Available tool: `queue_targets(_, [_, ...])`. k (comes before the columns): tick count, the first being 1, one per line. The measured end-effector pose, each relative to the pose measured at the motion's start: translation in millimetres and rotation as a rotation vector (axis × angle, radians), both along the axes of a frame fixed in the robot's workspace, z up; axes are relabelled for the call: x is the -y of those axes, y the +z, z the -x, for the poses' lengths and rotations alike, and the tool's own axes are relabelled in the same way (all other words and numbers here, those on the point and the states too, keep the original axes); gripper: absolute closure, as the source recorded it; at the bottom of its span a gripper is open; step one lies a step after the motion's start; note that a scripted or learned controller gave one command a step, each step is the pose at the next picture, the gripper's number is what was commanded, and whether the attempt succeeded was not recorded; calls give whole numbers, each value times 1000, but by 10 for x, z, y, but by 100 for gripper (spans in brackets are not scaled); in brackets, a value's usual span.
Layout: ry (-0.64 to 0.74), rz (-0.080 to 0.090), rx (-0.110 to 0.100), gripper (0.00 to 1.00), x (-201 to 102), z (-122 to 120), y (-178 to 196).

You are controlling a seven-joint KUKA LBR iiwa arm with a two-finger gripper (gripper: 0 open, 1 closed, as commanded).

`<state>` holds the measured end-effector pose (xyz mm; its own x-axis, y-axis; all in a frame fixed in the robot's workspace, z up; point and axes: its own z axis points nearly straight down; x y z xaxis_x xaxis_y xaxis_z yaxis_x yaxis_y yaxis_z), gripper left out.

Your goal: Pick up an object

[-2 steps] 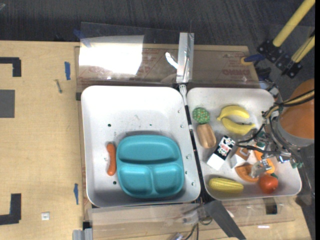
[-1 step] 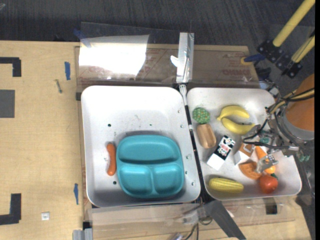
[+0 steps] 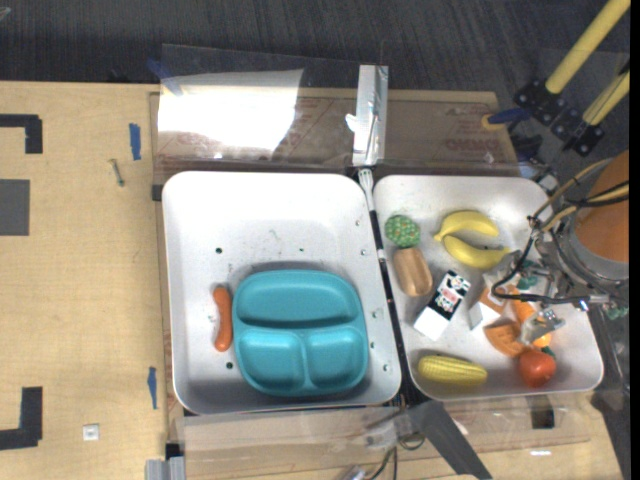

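The right bin [image 3: 570, 386] holds a yellow banana [image 3: 468, 238], a green ball [image 3: 403, 230], a tan bread roll [image 3: 412, 271], a black and white box [image 3: 447, 303], a yellow corn cob [image 3: 450, 370], a red tomato [image 3: 537, 366] and orange pieces [image 3: 505, 336]. My gripper [image 3: 530, 303] hangs low over the bin's right side, above the orange pieces and just right of the box. Cables and the wrist cover its tip.
The left bin [image 3: 200, 208] holds a teal divided tray [image 3: 300, 333] and an orange sausage-shaped toy [image 3: 222, 318] beside the tray's left edge. A clear plastic sheet [image 3: 230, 118] lies behind the bins. Yellow poles [image 3: 590, 33] stand at the upper right.
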<state>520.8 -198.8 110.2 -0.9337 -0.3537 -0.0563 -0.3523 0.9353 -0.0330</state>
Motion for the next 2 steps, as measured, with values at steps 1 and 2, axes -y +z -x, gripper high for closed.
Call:
queue_targets(1, [16,0,2,0,203,66,-1])
queue_targets(2, [206,11,-23,0,239,-131,-6])
